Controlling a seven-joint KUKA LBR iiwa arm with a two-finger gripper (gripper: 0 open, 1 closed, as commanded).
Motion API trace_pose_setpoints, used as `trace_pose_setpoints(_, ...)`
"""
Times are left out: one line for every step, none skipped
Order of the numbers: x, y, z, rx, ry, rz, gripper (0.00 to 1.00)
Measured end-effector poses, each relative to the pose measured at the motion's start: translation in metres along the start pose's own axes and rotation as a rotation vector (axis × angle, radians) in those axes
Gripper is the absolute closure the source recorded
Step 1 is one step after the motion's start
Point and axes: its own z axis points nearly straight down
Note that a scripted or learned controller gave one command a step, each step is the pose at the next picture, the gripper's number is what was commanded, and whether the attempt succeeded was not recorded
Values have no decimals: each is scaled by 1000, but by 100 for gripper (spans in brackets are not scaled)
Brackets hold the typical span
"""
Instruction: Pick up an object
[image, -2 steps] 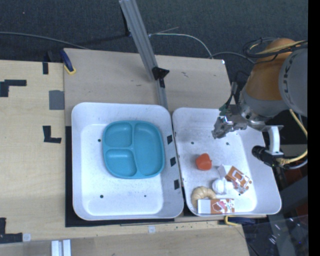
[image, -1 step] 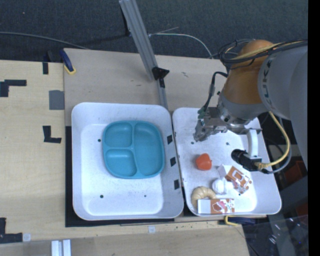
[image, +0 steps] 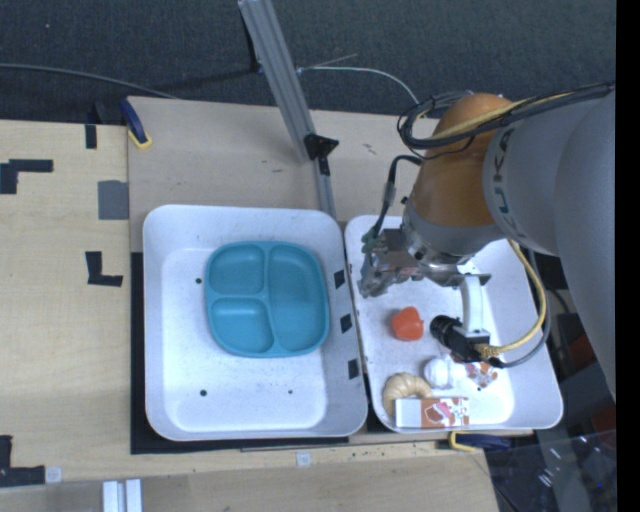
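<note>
From where I stand, the grey arm with its orange band leans in from the right and hangs its gripper (image: 375, 270) low over the upper left corner of the right-hand bin (image: 535, 395), close against the wall the two bins share. The tool is a dark tangle of metal seen from above, and I cannot tell how it is set; nothing appears to be caught in it.

The things it could take all lie in that same right bin, toward the near side from the tool. Closest is a small red-orange object (image: 406, 324), rounded, perhaps a toy fruit, sitting just down and to the right of the gripper, near but apart from it. Further toward the front edge lie a tan croissant-shaped piece (image: 404, 385), a small white lump (image: 438, 373) just beside it, and a flat red-and-white carton (image: 432, 411) lying on its side with its long axis running left to right along the bin's front wall.

The left bin (image: 165, 300) holds a teal divided plate (image: 267, 298), well apart from the tool and across the shared wall.

My guess is that the red-orange piece is the likeliest target: it calls for a short shift toward the front and a little right before any descent. Being round, it has no long axis to line up with.
</note>
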Motion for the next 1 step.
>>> trace_pose_setpoints(56, -16, -18, -2, 1, -2, 100)
